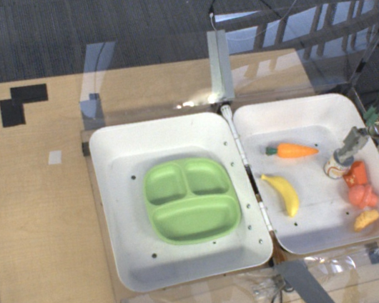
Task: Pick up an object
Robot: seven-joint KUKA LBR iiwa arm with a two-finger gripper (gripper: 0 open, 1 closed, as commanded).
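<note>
Fingers are low in the right bin, whether open or closed I cannot tell. Red toys sit just beside them, carrot and banana farther off. Crowding could make a grip glance off.

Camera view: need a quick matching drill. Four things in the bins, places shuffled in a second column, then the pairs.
Things:
1. green divided plate
2. carrot
3. banana
4. gripper

Places:
A. right bin, lower left part, curved, yellow
B. right bin, near its right wall, beside the red and orange toys
C. left bin, in the middle
D. right bin, upper middle, lying sideways

Pairs: 1-C, 2-D, 3-A, 4-B
</note>
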